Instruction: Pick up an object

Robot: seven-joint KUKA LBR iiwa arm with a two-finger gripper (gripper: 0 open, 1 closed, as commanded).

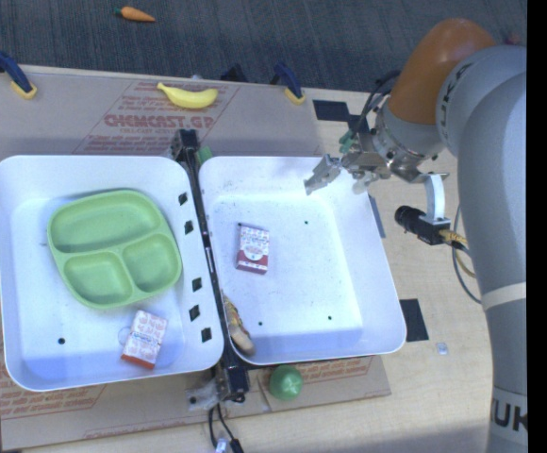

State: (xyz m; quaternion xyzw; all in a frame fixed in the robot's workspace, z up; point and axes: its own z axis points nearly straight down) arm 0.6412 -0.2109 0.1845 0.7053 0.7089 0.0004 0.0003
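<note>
A small red and white box [253, 248] lies flat in the right bin [349, 281], left of its middle. My gripper [339, 181] hovers over that bin's far right corner, well up and to the right of the box. Its fingers stand spread apart, open, with nothing between them. A second red and white box [144, 338] lies in the left bin [19, 196] near the front, beside a green divided plate [113, 246]. A tan, peanut-shaped object [238, 328] rests against the right bin's front left wall.
A yellow banana [189, 93] lies on the cardboard behind the bins. A green ball [286, 381] sits in front of the right bin. An orange carrot [138, 13] lies on the dark floor at the back. Black clips [189, 149] join the bins.
</note>
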